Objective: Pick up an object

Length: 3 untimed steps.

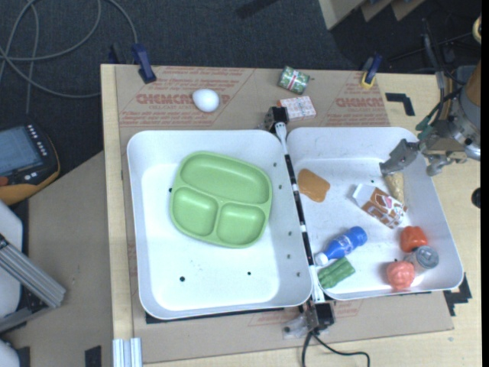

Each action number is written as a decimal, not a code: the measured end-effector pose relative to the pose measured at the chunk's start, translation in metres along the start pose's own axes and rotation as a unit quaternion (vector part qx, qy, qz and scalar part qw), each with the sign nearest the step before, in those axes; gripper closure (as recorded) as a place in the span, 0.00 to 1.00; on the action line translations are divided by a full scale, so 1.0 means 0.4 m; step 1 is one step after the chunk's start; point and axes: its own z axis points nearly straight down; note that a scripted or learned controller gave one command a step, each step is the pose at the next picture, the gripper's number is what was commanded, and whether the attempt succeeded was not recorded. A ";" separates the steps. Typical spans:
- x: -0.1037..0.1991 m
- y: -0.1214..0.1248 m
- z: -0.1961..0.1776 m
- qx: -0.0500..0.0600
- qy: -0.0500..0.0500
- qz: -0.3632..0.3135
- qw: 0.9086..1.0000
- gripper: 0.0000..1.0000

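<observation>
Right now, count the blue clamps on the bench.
2. One blue clamp grips the board's far left corner; the other blue clamp grips the far edge near the right. More may be hidden.

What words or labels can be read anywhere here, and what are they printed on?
"CHEMCR...": red print on the brown board behind the bins, at left; its end is cut off by the white egg-shaped thing.
"CHEMCR...": the same print at right, blurred.
Small can, card, snack packet and blue bottle: labels too small to read.

Green divided plate (221, 199), blue bottle (345, 244), orange-brown disc (313, 185), white bins (153, 274).
</observation>
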 end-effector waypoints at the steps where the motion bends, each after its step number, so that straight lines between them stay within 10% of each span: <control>1: -0.150 0.122 0.267 0.002 0.000 0.001 1.000 0.00; 3: -0.087 0.070 0.445 -0.005 -0.003 0.000 1.000 0.00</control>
